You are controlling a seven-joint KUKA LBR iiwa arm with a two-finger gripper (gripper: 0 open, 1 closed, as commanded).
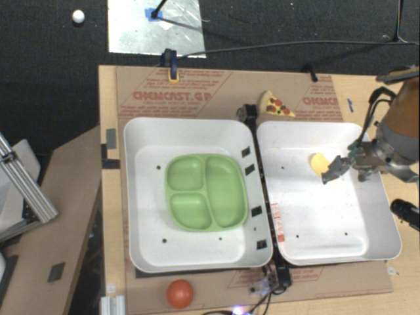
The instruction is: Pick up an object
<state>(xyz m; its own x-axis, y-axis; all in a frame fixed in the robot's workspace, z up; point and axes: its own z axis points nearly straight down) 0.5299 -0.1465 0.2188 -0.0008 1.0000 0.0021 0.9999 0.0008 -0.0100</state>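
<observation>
A small yellow object (319, 163) lies on the floor of the right bin (328, 241), toward its far side. My gripper (333, 170) reaches in from the right and sits low in that bin, its tip right beside the yellow object's near-right edge. I cannot make out whether it touches the object. A green divided plate (207, 192) rests in the middle of the left bin (151, 241).
A toy pizza slice (277, 105) lies on the cardboard just beyond the bins. An orange-red ball (179, 294) sits in front of the left bin. A blue clamp (170, 63) grips the bench's far edge. An aluminium rail (26, 189) stands at the left.
</observation>
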